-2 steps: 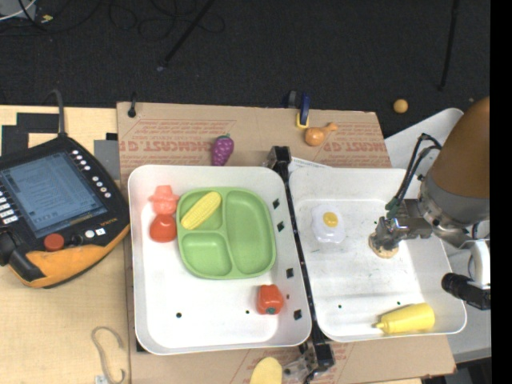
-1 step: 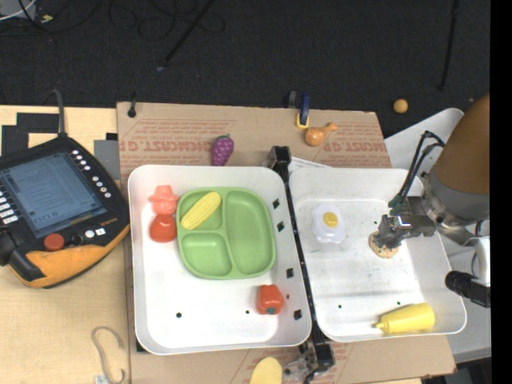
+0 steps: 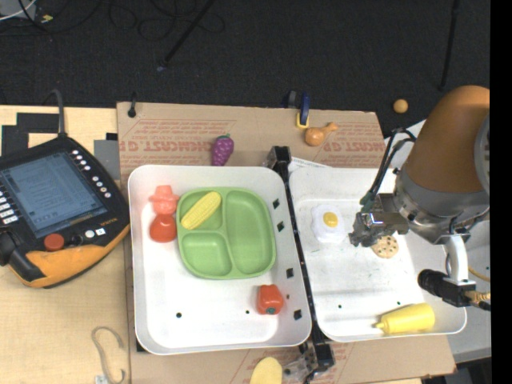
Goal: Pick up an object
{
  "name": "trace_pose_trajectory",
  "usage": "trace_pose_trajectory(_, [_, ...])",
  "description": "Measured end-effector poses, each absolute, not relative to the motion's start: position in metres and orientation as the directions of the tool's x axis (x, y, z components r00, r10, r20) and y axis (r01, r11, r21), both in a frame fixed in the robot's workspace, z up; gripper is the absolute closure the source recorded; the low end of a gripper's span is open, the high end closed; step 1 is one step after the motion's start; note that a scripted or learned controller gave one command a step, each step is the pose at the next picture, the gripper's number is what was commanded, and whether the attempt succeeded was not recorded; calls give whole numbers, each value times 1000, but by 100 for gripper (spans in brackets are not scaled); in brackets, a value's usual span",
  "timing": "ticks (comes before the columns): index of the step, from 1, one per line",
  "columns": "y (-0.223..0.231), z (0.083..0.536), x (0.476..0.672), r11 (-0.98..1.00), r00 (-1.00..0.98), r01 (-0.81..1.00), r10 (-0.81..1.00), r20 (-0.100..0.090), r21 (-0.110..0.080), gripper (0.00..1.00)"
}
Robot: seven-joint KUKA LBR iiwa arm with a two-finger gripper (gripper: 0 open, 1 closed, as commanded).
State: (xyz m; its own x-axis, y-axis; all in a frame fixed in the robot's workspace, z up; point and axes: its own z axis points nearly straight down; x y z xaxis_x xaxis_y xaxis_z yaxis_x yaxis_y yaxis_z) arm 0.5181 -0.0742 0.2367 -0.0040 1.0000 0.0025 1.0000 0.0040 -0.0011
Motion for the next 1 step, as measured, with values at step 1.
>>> trace_pose_trajectory(1, [-18,223,519,3,-3,1000,1000,2,-4,100])
